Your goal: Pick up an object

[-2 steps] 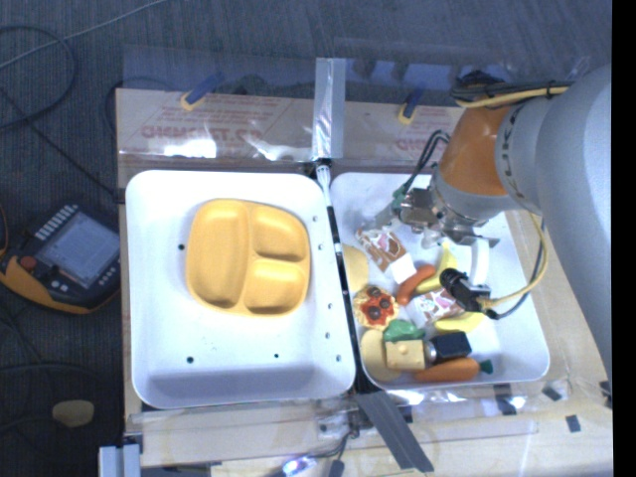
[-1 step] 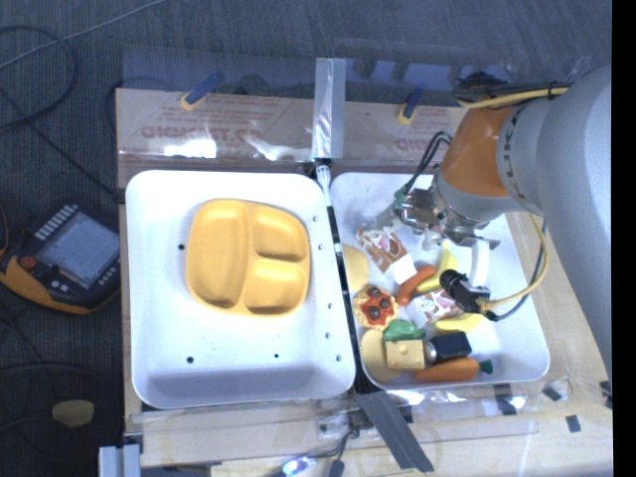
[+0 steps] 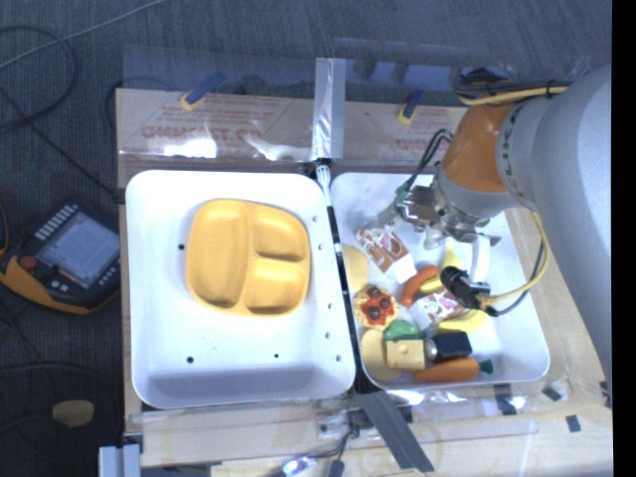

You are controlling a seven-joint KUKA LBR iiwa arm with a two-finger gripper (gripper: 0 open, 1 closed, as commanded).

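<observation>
The right bin [image 3: 527,351] holds a heap of toy food. A brown and white packet [image 3: 384,246] lies at its upper left, with a red-orange sausage [image 3: 418,283] just below it. Lower down are a red pizza piece [image 3: 377,307], a yellow cheese block [image 3: 403,354], a small black block [image 3: 452,345] and an orange carrot [image 3: 447,371]. My gripper [image 3: 449,253] hangs low over the upper middle of this bin, right beside the packet and the sausage. The wrist hides its tips.
In the left bin [image 3: 159,366] lies a yellow divided tray [image 3: 247,255]. A yellow cable [image 3: 517,291] loops from the wrist over the right bin. A handheld pendant [image 3: 62,256] sits on the floor at far left.
</observation>
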